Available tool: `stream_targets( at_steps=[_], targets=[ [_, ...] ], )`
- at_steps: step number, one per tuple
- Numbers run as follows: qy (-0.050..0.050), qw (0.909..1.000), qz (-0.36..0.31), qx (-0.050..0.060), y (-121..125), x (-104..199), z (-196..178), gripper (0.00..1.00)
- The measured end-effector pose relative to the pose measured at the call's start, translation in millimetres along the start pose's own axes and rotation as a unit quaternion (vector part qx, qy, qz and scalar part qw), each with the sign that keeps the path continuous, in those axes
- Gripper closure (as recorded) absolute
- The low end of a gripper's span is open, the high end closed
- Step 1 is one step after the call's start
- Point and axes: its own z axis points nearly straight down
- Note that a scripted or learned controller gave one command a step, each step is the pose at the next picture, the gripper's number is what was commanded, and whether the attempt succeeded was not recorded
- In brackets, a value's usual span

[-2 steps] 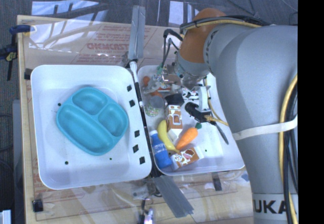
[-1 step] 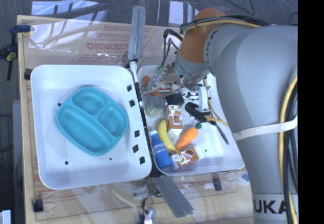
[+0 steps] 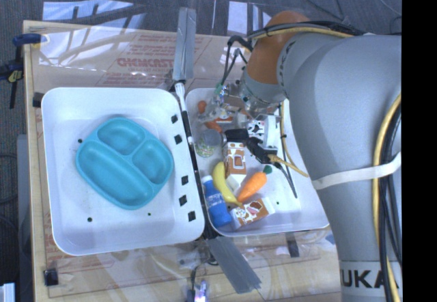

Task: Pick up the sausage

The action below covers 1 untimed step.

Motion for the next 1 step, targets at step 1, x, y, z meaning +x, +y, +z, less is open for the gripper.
stream_targets(
  at_steps=[1],
  targets=[
    [0.0, 1.0, 0.0, 0.0, 0.0, 0.3, 0.1, 0.0]
  ],
)
